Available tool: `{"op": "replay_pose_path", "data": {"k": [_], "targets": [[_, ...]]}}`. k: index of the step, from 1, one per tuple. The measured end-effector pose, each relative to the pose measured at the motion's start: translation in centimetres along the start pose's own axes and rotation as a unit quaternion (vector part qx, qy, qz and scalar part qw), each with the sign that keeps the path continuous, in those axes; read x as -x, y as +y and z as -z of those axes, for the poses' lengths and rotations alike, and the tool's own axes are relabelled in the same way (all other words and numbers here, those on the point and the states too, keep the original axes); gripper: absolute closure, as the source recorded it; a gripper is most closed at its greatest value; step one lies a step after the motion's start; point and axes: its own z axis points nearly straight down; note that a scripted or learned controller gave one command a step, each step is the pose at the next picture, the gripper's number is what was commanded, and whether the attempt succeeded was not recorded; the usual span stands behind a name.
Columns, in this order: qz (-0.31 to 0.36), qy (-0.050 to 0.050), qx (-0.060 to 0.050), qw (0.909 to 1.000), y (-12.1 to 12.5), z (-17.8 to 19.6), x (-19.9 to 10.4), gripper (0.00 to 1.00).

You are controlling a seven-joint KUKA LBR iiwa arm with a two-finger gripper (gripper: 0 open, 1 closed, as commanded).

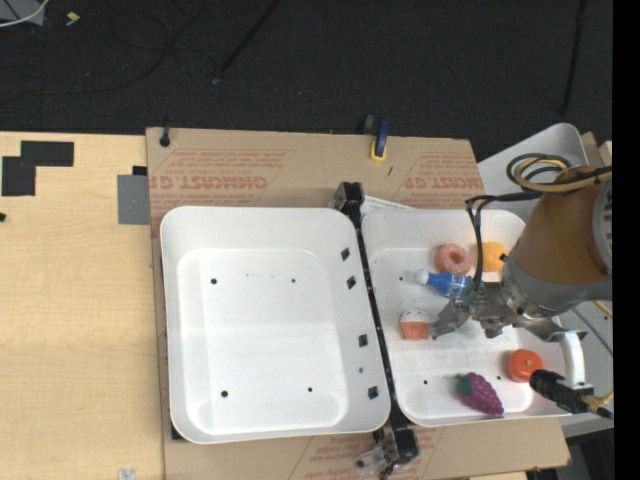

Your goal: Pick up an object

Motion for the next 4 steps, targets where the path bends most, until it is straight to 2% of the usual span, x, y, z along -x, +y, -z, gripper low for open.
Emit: {"op": "replay_pose_path", "data": {"k": [1,2,3,4], "targets": [[-0.001,-0.002,0.006,1.0000,3.5,-4.3,6.3,0.00],[0.004,0.001,0.007,1.0000,8.2,-5.0,-1.1,0.00],[0.002,0.000,0.004,1.0000,11.9,-4.9,-5.7,0.00],[0.001,0.000,0.005,1.0000,11.8,-3.9,-5.4,1.00]]}}
